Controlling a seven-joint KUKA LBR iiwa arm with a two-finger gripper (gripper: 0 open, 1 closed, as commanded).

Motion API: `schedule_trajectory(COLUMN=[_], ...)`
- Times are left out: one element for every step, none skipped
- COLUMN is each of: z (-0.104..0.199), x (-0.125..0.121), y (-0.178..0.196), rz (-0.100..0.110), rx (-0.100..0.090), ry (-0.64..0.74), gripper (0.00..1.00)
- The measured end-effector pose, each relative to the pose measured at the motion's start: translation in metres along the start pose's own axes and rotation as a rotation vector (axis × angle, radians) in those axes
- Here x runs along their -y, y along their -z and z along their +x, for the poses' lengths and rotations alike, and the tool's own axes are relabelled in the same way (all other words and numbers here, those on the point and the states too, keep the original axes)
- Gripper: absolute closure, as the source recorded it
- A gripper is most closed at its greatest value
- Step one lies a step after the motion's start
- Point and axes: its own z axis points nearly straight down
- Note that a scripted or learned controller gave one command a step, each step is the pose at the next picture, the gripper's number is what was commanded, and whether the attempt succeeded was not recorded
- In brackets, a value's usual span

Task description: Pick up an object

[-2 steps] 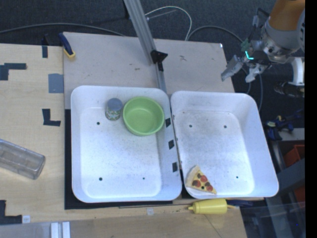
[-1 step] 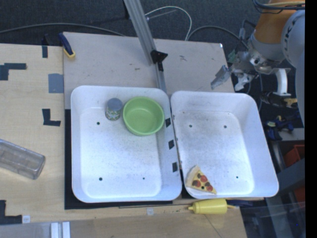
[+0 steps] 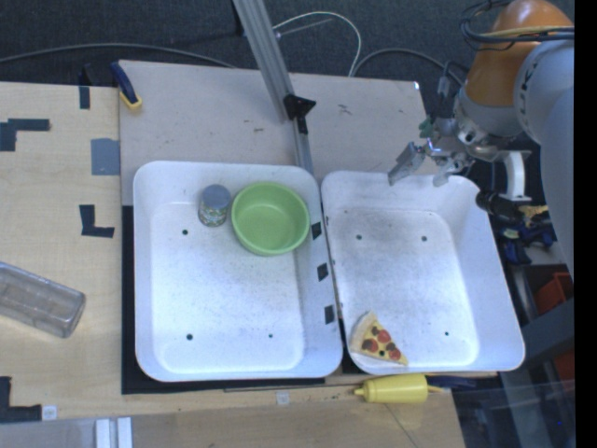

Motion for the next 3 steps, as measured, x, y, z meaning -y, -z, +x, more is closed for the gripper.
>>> schedule_trajectory(z=[0.003,0.004,0.001], x=[0.004,0.002,0.010], y=[-0.045,-0.031,0.016], rz=[0.000,-0.005,-0.009], rx=[0.000,0.001,-0.001], ry=[0.000,0.003,-0.001], gripper=[0.00,1.00,1.00])
